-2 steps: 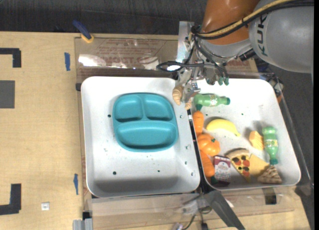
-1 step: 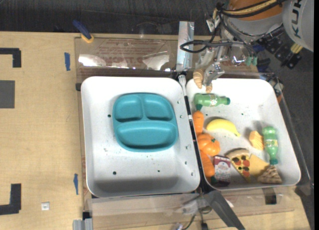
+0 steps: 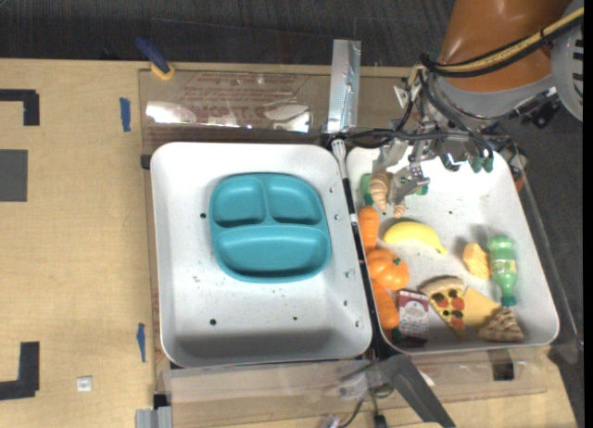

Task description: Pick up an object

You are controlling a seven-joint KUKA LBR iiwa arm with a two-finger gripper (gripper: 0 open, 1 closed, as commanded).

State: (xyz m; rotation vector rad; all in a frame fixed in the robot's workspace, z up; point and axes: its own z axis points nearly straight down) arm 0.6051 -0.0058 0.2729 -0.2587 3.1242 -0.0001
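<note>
Pizza (image 3: pixel 451 300) and a red packet (image 3: pixel 413 309) lie at the right bin's (image 3: pixel 533 232) front, the gripper (image 3: pixel 408 179) low near a banana (image 3: pixel 414 235), its grip unclear.

No lettering, label, brand or number can be read anywhere on the bench; a small red-and-white packet (image 3: pixel 413 313) near the right bin's (image 3: pixel 533 232) front edge carries print too blurred to make out.
</note>
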